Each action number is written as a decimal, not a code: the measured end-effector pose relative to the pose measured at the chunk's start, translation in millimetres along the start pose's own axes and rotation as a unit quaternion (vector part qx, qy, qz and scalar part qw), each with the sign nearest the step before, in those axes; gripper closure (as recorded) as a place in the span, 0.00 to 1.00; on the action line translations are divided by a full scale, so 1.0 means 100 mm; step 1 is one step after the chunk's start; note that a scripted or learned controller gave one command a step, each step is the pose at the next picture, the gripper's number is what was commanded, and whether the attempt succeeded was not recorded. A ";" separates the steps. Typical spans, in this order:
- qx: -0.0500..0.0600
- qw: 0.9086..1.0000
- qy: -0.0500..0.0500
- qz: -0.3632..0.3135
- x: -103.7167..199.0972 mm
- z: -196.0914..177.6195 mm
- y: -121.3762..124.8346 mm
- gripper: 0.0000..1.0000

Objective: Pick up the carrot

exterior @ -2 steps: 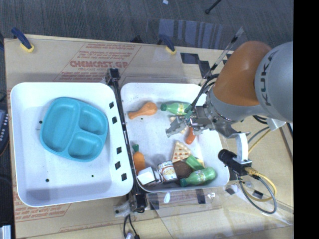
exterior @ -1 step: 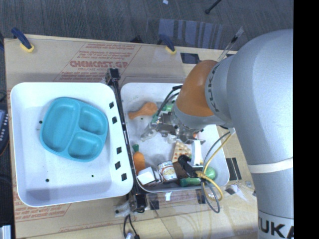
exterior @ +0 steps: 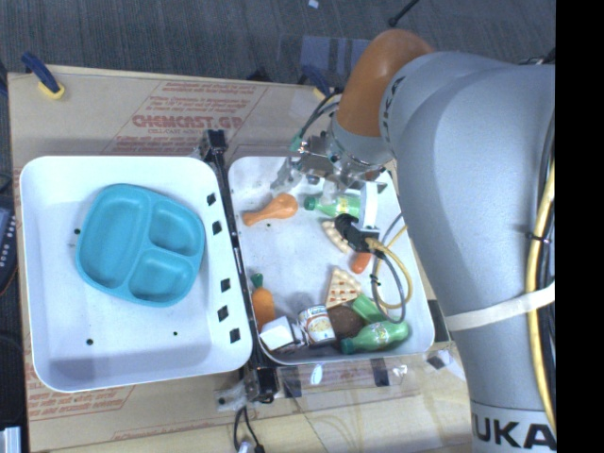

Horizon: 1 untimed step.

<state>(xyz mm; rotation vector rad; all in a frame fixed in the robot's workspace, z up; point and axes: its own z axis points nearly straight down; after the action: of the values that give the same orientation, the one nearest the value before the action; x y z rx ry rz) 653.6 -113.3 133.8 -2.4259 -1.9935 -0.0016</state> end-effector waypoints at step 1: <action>0.005 0.995 -0.001 0.095 0.08 0.42 -0.21 0.00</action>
<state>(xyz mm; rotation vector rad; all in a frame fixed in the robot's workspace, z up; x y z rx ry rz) 635.0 -101.2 91.5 -2.5987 -1.7508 0.0120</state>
